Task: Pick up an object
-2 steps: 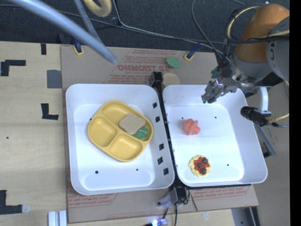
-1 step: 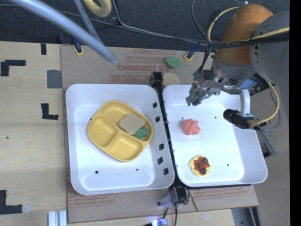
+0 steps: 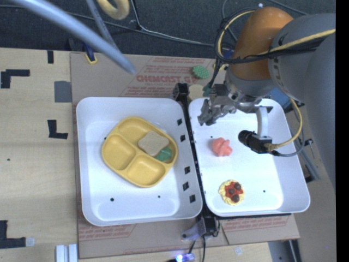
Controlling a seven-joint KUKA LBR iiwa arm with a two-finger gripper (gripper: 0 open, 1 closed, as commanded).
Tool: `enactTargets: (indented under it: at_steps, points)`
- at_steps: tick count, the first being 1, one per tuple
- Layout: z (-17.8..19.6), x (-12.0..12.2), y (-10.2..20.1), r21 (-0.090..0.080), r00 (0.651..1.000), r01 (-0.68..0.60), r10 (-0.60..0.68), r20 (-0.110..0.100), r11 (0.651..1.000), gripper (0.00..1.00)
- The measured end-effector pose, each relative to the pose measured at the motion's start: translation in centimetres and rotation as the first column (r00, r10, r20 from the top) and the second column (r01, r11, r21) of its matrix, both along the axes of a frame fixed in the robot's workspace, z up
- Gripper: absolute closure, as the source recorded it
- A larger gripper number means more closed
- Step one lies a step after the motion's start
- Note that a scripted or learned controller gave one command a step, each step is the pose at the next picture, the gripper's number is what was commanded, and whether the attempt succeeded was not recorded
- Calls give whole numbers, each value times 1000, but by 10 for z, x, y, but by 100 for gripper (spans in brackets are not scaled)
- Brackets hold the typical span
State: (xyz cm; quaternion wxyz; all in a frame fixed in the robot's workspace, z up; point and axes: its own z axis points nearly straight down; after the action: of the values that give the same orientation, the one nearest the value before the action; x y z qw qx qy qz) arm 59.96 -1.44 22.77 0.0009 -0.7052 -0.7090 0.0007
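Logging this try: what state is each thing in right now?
Gripper: above the right bin's top left, holding nothing visible.
Pink toy: lying loose in the right bin.
Small pizza toy: flat on that bin's floor.
Yellow tray: in the left bin, holding a bread slice and green piece.

Place: a robot lab, my test bench.
Signs: two white bins [image 3: 84, 146] on a cardboard-lined tabletop [image 3: 32, 162]; loose cables [image 3: 163, 34]; toy food [image 3: 221, 146].

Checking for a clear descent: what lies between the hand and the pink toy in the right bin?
Nothing: in the camera view, bare white bin floor separates the hand from the pink toy.
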Motion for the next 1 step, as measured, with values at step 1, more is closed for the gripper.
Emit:
enactTargets:
  at_steps: [1]
  points:
    - [-10,-25,47,0,1000,1,-1,-2,1000,100]
